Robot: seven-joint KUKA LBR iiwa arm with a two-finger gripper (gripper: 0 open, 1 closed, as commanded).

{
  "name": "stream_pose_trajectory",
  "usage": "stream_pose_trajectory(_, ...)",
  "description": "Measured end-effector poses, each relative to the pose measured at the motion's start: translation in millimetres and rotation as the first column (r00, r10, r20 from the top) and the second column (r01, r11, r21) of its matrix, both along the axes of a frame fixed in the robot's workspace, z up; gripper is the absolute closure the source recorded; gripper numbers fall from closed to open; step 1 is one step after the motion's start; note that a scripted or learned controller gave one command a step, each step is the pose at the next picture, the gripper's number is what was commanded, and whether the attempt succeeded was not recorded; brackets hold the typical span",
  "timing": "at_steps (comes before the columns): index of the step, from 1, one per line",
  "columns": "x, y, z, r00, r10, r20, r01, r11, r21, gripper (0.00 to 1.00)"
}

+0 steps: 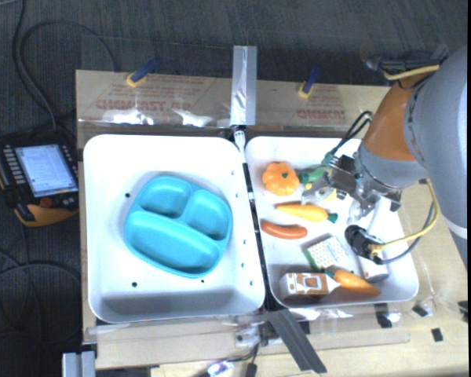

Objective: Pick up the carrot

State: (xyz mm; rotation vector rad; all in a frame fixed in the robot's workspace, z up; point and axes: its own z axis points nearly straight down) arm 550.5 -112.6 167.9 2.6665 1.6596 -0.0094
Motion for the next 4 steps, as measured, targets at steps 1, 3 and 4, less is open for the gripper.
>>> stream_pose_trajectory(1,8,1,-78,0.985,0.17,0.01,-0.17,0.985,0.0,0.0)
stream_pose_trajectory(3,81,-10,-62,0.927,0.375,0.021,-0.375,0.927,-0.014,0.0)
stream_pose_trajectory(4,17,-9,-78,0.931,0.365,0.012,-0.365,0.931,-0.002,0.0)
